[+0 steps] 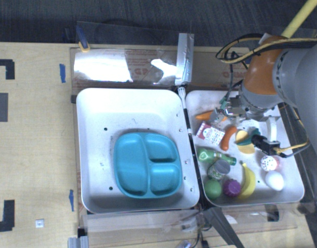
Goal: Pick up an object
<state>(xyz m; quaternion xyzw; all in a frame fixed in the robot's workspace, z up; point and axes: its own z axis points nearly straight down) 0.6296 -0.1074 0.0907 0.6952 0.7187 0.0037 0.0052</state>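
Object for pickup is not specified; the candidates all lie in the right bin (297, 190), while the left bin (91, 138) carries a blue divided tray (147, 164) resting flat near its middle. Working rightward across the right bin: a small red-and-white packet (210, 134) near the dividing wall, a carrot (204, 115) above it, a green bottle (216, 155) lying on its side, a green round fruit (213, 188), a purple item (232, 187), an orange sausage-shaped piece (229, 137), a banana (247, 180), and a white egg-shaped item (274, 181) towards the right wall. The gripper (229, 110) sits low over the upper part of this bin, near the carrot and packet; its opening cannot be determined, and nothing can be confirmed between its fingers. Risks, as judged: the items are crowded and many touch, so a closing grasp may catch two at once or nudge neighbours; rounded pieces are likely to roll or slip out; the flat packet offers little to pinch. Obscured: the arm and its cabling cover the bin's upper right portion, the gripper tip is blurred against clutter, and a small red-and-white object (269, 163) is too indistinct to identify.
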